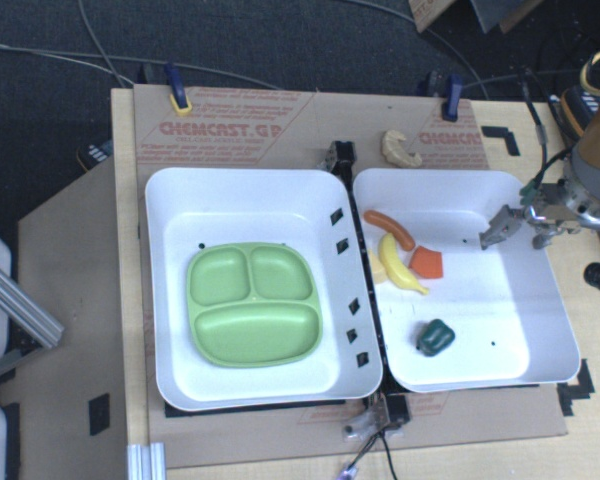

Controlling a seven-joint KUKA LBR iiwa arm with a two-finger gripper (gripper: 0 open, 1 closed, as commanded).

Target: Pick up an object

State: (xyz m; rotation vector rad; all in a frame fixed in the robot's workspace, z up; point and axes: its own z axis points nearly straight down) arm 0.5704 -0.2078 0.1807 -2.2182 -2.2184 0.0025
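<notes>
Objects you're after are all sitting in the right bin (540,298), toward its left side; a banana (401,267) is lying touching an orange sausage (391,229) and an orange block (427,262), and a dark green pepper (435,337) is sitting nearer the front; your gripper (507,227) is hovering over the bin's upper right, nothing between its fingers that I can see, can't tell how wide they're spread; a green divided plate (253,303) is filling the left bin (165,268).
</notes>
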